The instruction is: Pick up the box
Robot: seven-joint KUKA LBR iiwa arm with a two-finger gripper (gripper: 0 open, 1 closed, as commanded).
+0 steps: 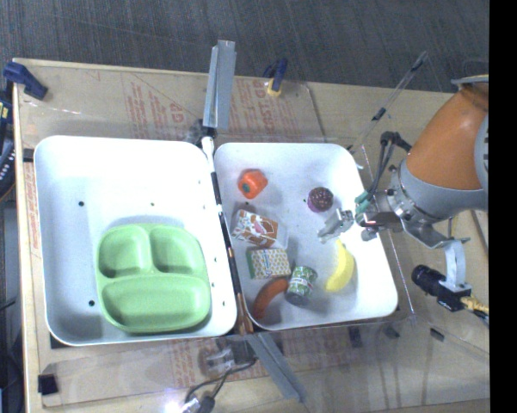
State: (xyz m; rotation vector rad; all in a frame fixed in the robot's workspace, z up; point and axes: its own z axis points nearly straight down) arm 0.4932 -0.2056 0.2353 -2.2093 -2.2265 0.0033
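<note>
The gripper [337,224], a small pale-metal two-finger tool with a teal fitting behind it, hangs over the right part of the right bin [372,292], and whether it is apart or together cannot be told at this size; nothing shows between its tips. Behind it the arm [443,166] swells into a smooth grey wrist under a glossy orange band, reaching in from the right over the bin's rim. Just near of the gripper lies a curved yellow banana [341,268], and just far and left of it a small round dark-purple thing [320,199] with a speckled top. The box [255,227], a flat carton printed in red, brown and white, lies tilted in the left half of this bin, well to the left of the gripper and apart from it. Just near of the box lies a squarish green-patterned packet [268,262], then a brown sausage-shaped piece [269,293] beside a short green-labelled can [301,284]. Far of the box sits a stubby orange-red cylinder [252,182]. The left bin [69,179], smooth white plastic with rounded corners, holds a matte light-green tray [153,278] with three hollows. Both bins rest on a brown cardboard-covered bench [112,93], with blue clamps [276,74] at its far edge.
</note>
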